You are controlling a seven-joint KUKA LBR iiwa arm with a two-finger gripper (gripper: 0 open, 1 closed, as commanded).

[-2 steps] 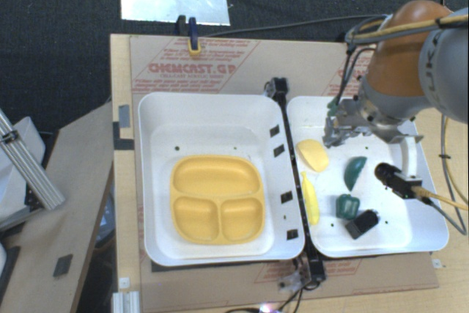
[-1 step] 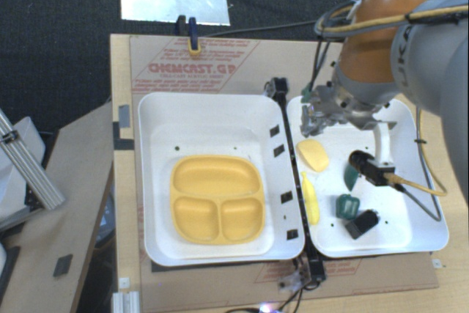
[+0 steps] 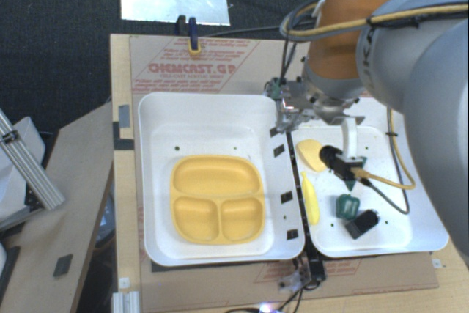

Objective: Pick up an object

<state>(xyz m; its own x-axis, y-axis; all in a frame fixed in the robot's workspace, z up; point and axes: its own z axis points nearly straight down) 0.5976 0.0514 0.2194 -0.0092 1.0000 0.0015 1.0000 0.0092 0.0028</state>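
On the left a white bin (image 3: pixel 157 157) sits on a brown board (image 3: pixel 220 59) with red letters. Inside it lies a yellow tray (image 3: pixel 218 198) with three parts, one long part at the far side and two small parts at the near side. It lies flat, near the middle of the bin. A few small black squares (image 3: pixel 287 196) sit along this bin's right rim. Right beside it is the second white bin (image 3: pixel 410 231), and the two touch side by side. The hand (image 3: pixel 287 112) hangs over the far end of the line where the bins meet, under the orange part of the grey arm (image 3: pixel 418 55). That spot is dark and crowded, so I cannot tell if the hand is open or closed, or if it touches the rim. In the right bin, near its left wall, lies a pale yellow round piece (image 3: pixel 310 155). Just in front of it a long yellow stick (image 3: pixel 311 203) lies along the wall. To the right of the stick are a green thing (image 3: pixel 346 205) and a black block (image 3: pixel 363 223), which seem to touch.
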